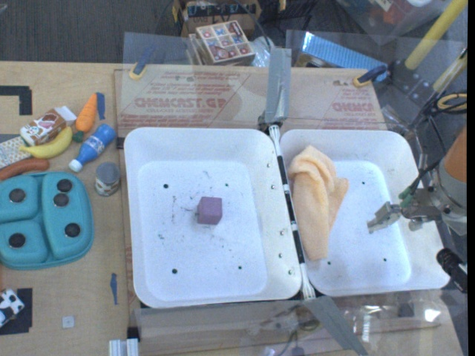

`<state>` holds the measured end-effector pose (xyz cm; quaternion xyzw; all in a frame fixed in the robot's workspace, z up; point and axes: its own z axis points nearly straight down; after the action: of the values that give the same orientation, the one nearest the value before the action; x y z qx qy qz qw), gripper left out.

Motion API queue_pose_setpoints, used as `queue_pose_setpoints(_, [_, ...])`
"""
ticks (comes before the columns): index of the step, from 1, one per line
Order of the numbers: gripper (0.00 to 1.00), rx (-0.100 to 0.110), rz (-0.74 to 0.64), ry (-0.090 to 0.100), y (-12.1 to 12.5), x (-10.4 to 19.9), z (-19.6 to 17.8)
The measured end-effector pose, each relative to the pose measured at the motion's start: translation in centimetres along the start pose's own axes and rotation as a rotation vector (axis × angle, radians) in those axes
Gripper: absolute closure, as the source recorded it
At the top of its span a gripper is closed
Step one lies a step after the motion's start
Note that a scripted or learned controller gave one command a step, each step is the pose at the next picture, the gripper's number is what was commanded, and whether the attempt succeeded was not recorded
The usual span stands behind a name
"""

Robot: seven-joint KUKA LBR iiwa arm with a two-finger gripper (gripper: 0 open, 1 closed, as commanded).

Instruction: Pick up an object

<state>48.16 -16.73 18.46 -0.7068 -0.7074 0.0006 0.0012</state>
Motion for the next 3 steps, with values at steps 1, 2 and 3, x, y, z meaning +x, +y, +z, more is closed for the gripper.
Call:
queue_pose_setpoints(1, [0.0, 0.0, -0.092, 0.0, 5.9, 6.5, 8.3])
queue_pose_setpoints(2, [0.0, -0.012, -0.181, -0.003, 12.1, 5.9, 9.5])
queue_pose_setpoints(3, [0.0, -0.003, -0.329, -0.005, 18.6, 6.2, 9.7])
